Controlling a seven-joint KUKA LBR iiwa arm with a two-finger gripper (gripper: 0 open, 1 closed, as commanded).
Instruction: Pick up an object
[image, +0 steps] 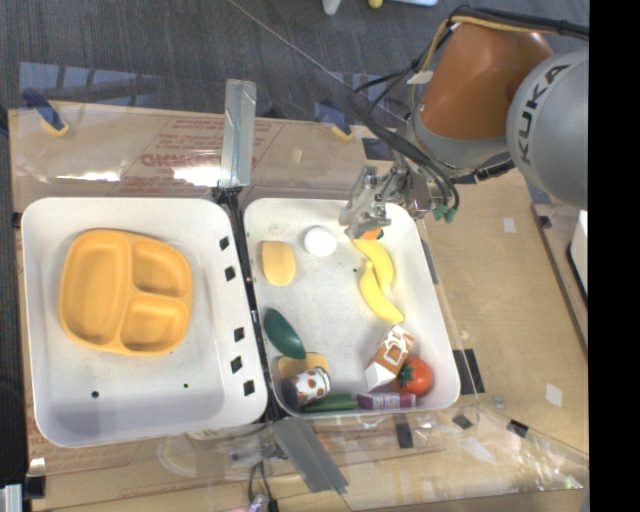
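Presently the metallic gripper (366, 222) hangs over the right bin (432, 300), at the upper tip of a curved, smooth yellow banana (378, 282); whether it grips cannot be determined. A round white ball (320, 241) lies just left. The left bin (40, 330) bears a glossy yellow compartment tray (124, 291).

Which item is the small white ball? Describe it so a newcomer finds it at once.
Start at the right-hand shallow white bin, the one crowded with toy food. Look along its far wall, between the pale yellow rounded piece and the top of the yellow banana. The small white ball lies there, the only plain white round thing among coloured neighbours.
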